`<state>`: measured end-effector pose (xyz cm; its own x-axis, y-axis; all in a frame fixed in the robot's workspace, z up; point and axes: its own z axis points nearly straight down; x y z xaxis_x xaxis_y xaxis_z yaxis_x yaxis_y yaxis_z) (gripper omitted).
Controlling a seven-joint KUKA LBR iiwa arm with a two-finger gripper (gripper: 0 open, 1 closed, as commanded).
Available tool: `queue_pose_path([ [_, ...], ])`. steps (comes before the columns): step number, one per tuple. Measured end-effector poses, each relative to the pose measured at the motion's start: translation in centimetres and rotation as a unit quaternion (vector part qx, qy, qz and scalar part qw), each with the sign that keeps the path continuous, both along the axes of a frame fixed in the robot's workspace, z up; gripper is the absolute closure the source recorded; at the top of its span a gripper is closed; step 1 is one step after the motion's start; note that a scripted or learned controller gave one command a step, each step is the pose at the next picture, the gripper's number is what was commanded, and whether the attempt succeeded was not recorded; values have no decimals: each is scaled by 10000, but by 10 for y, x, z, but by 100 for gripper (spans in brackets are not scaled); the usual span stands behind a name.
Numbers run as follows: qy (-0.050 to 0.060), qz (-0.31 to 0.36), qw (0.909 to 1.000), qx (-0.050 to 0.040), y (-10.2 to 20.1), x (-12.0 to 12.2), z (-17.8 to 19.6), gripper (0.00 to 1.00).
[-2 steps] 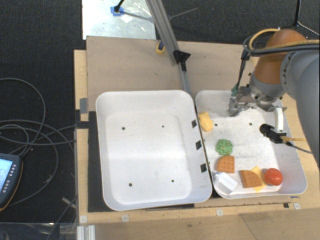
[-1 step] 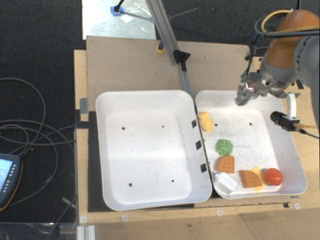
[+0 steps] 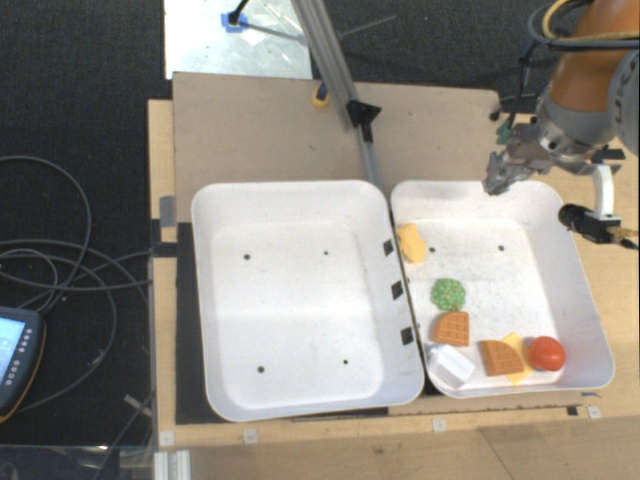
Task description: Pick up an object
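**Entry: approach stage, nothing yet picked**

**Gripper** [image 3: 497, 183]: sits at the far rim of the right bin [image 3: 575, 268], toward 1 o'clock of that bin. Whether it is released or clenched I cannot tell; the tip is small and dark against the rim. Nothing shows between its tips, so I judge no object is held.

**Step in hand:** by the look of it, the reach toward a target, with the grasp not yet made. All candidates lie well apart from the gripper, toward 6 and 7 o'clock from it.

**Candidates, all in the right bin:**
- yellow piece [image 3: 411, 242], at the bin's 10 o'clock, just beside the wall shared with the left bin
- green knobbly ball [image 3: 448, 293], toward 8 o'clock
- orange waffle piece [image 3: 452, 328], directly at 6 o'clock of the green ball
- white block [image 3: 452, 366], in the 7 o'clock corner
- brown slice [image 3: 497, 357] lying against a yellow wedge [image 3: 515, 353], at 6 o'clock
- red tomato [image 3: 546, 352], at 5 o'clock, touching or nearly touching the wedge

**Next move calls for:** travel inward and down over one item; the green ball has the most free space around it.

**Obstacles:** near-edge items are crowded together and close to the walls, leaving little room for the tips. The left bin [image 3: 215, 298] holds no candidate.

**Surroundings:** a grey pole [image 3: 330, 58] slants across the bench toward 12 o'clock; cables [image 3: 60, 258] and a handheld screen [image 3: 15, 353] lie at 9 o'clock, off the bench.
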<state>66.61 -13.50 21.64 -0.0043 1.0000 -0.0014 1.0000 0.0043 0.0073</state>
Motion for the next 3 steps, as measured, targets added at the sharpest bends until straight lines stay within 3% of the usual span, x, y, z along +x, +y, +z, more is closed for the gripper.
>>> queue_pose_path([
  [3, 32, 29, 10000, 17, 156, -10, 21, 100],
])
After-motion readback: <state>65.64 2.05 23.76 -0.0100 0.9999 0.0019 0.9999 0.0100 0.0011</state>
